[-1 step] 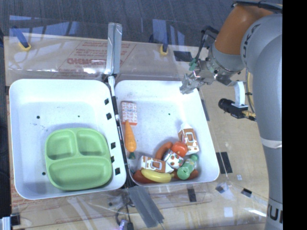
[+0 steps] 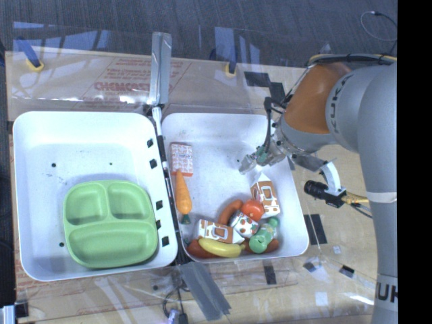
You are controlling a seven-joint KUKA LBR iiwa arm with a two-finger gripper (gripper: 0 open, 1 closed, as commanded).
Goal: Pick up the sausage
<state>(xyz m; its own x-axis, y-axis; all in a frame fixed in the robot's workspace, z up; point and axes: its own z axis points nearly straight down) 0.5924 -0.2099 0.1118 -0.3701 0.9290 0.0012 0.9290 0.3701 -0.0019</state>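
The gripper (image 2: 260,158) is hovering over the right bin (image 2: 216,130), its opening impossible to judge. The sausage (image 2: 229,211), reddish-brown, is lying in the near pile, seemingly half hidden beneath a carton (image 2: 265,198) and a tomato (image 2: 251,209).

Robot lab — taped bench (image 2: 101,79), white bins (image 2: 40,127).

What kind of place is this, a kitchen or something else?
Probably a robotics lab, not a kitchen: a robot arm reaches over two white bins, one full of toy food, on a taped bench.
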